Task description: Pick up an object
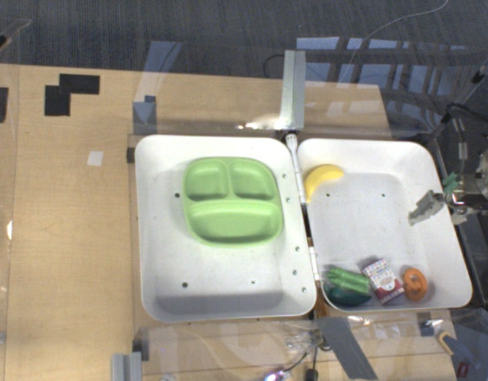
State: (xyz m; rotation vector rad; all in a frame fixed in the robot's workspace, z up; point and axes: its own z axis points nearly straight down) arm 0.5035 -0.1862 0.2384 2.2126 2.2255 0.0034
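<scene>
Two white bins are sitting side by side: the left bin [156,284] is holding a green divided plate [230,199], while the right bin [386,157] is holding a yellow banana [323,178] at its far left corner and, along its near edge, a green vegetable [347,286], a small red-and-white carton [383,281] and an orange fruit [415,283]. Gripper [427,206] is hovering at the right bin's right rim, gripping nothing, well apart from all objects; how far its claw is spread, I cannot tell.
</scene>
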